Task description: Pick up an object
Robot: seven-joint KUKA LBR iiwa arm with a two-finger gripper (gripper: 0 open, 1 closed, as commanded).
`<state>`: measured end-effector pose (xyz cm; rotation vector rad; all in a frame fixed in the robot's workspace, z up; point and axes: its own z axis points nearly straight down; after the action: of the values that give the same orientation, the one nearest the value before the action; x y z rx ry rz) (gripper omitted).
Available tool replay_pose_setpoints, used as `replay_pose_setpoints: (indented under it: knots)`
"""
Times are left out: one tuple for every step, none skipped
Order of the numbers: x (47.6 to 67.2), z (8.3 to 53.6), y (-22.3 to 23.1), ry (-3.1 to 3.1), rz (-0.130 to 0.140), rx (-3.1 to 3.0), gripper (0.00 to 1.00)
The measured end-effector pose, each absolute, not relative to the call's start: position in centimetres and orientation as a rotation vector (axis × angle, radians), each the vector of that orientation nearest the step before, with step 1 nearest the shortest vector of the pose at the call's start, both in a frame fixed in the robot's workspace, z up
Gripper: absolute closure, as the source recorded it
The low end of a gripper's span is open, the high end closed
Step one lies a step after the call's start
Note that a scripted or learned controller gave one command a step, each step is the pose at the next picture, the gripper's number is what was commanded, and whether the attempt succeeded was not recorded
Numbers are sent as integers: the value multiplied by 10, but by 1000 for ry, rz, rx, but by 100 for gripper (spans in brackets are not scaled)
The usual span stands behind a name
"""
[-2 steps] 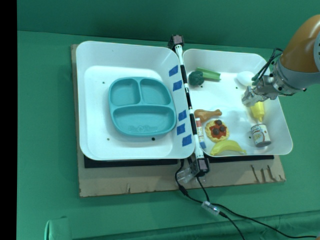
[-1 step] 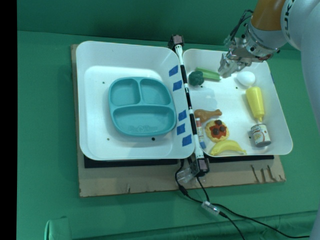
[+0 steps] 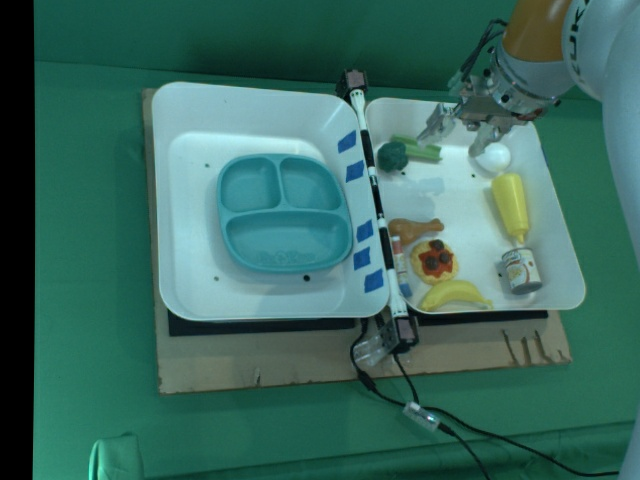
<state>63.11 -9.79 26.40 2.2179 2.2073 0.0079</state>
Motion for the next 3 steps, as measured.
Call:
replay_pose_setpoints:
  knots:
    - [674,193,-141,2195,15,2212,0]
    - [678,213,-142,2180,28,2201,100]
    - [623,189,-104,2200,11,2214,100]
